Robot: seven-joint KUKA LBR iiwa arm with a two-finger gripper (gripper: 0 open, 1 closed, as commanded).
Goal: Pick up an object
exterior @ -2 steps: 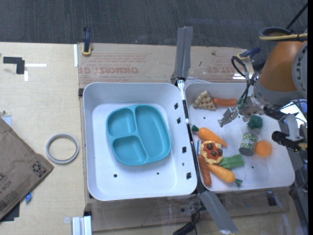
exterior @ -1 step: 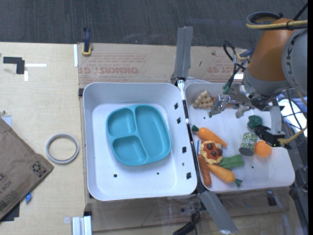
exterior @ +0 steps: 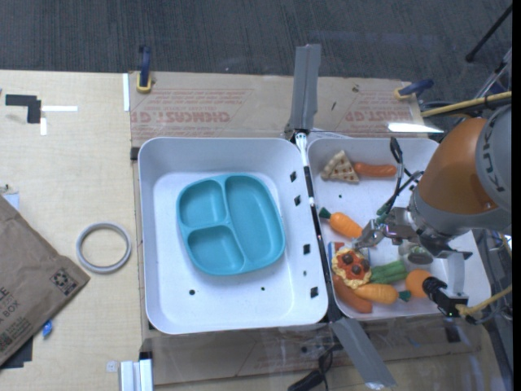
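Near left: brown carton (exterior: 32, 275), cut off by the frame; we read only "BOX".
Right bin (exterior: 480, 287), front: toy carrot (exterior: 378, 293), pizza toy (exterior: 352, 267), green veg (exterior: 389, 271), crowded together, little free room.
Gripper (exterior: 372, 235) sits just above the pizza toy; open or closed, we can't tell, arm hides it.
Tape ring (exterior: 103, 246) on the bench.
Left bin (exterior: 155, 243): teal 3-part plate (exterior: 231, 224), wide margins.
Far: waffle wedge (exterior: 340, 169), sausage (exterior: 374, 169); cardboard sheet (exterior: 203, 104), upside-down red print, approx. "CHEMCAST".
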